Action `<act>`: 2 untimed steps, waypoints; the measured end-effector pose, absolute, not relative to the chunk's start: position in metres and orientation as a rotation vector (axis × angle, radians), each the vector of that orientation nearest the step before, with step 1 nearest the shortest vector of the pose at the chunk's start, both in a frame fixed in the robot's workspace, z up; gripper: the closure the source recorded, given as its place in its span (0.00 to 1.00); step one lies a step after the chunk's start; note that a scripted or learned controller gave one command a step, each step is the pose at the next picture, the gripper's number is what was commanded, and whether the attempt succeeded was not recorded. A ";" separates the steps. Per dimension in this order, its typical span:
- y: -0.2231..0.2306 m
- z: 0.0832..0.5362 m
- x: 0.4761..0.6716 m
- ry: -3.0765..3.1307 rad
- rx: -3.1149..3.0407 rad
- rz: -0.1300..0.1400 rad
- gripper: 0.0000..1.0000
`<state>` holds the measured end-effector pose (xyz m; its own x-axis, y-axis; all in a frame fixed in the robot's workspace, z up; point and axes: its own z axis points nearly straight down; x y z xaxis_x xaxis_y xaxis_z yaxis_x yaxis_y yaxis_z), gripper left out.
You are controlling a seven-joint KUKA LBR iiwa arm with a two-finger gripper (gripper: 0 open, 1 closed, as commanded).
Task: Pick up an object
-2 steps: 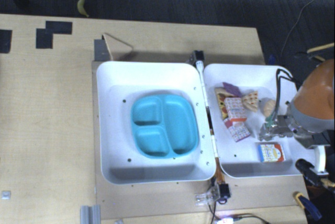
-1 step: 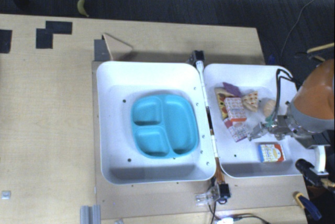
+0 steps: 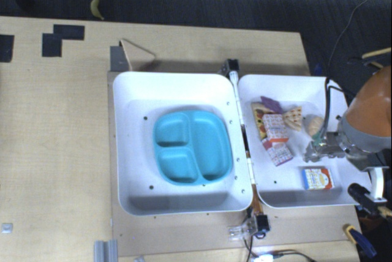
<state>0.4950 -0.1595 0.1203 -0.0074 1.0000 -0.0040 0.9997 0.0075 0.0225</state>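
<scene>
Nearest the camera, a small blue-and-white carton (image 3: 316, 179) is lying flat on the floor of the right bin (image 3: 288, 198). Just above it the pincer (image 3: 317, 151) is hanging low over that bin, reaching in from the right; whether its tips are spread or pressed together cannot be told, and nothing is showing between them. Beside it, red-and-white packets (image 3: 275, 135) are lying with a purple wrapper (image 3: 270, 103) and a tan cracker-like piece (image 3: 294, 116). In the left bin (image 3: 131, 95) a turquoise divided tray (image 3: 192, 145) is sitting. Both bins are resting on the table (image 3: 55, 150).
</scene>
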 end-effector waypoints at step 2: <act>-0.112 0.090 0.491 2.213 2.209 0.013 0.00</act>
